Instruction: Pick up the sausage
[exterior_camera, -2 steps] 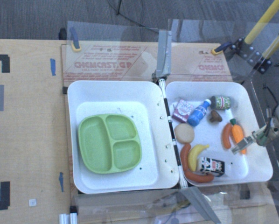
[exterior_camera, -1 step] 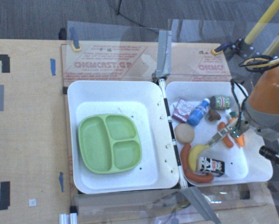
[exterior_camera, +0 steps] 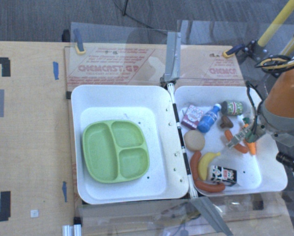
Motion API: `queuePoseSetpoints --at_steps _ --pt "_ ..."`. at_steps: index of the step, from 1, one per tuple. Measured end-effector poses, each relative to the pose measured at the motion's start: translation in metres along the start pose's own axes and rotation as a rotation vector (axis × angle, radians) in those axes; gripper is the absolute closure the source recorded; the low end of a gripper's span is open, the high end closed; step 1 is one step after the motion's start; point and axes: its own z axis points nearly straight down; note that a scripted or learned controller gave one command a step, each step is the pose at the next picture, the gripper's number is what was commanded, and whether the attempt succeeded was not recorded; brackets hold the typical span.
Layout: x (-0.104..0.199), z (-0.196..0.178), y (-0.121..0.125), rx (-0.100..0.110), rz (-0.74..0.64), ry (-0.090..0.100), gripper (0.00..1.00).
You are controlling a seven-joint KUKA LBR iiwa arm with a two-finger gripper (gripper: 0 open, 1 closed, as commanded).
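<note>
Along the right bin's (exterior_camera: pixel 272 178) near wall, your sausage (exterior_camera: pixel 201 177) curls beside the banana (exterior_camera: pixel 206 164) (untouched); the gripper (exterior_camera: pixel 240 137), narrow, hovers over carrots (exterior_camera: pixel 245 148).

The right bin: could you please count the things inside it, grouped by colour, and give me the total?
In the right bin:
Red or orange: 3, the sausage and two carrots
Yellow: 1, banana
Blue: 1, bottle
Pink: 1, small packet
Tan: 1, round bun
Green-labelled: 1, can
Brown: 1, small lump
Black and white: 1, carton
Total: 10
</note>
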Motion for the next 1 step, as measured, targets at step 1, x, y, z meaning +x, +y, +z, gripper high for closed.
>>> queuePoseSetpoints --at_steps 1 --pt "0.0294 -0.1541 0.0414 0.006 -0.24 0.001 1.0"
